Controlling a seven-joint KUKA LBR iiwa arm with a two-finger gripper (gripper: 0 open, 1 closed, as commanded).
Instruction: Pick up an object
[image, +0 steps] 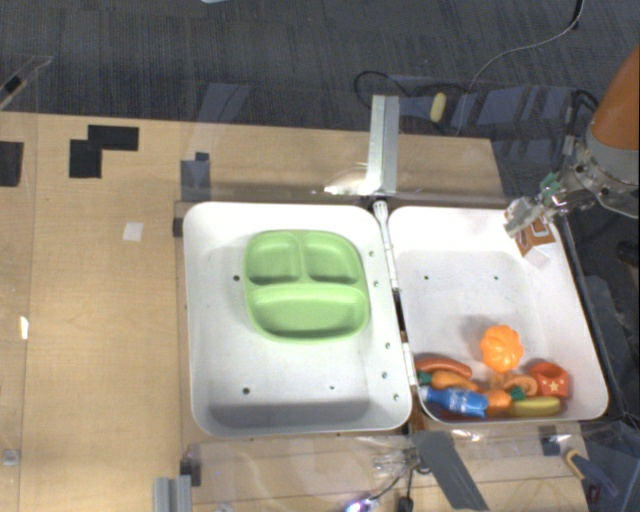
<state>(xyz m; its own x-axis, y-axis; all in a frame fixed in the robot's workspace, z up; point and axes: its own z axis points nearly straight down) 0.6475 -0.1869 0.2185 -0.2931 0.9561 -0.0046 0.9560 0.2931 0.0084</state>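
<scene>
My gripper (530, 222) hangs over the far right corner of the right bin (470, 280), well away from the toys. A small orange and white piece shows at its tip; I cannot tell what it is. The toys lie heaped along the bin's near edge. An orange pumpkin-like toy (501, 346) sits on top of the heap. Below it are a red cup-shaped toy (551, 380), a blue bottle (460, 402), a yellow banana (540, 405) and a hot dog (445, 370).
A green divided plate (304, 283) lies in the middle of the left bin (215, 395). A metal post (384, 145) stands behind the seam between the bins. The arm's orange band (615, 110) is at the right edge.
</scene>
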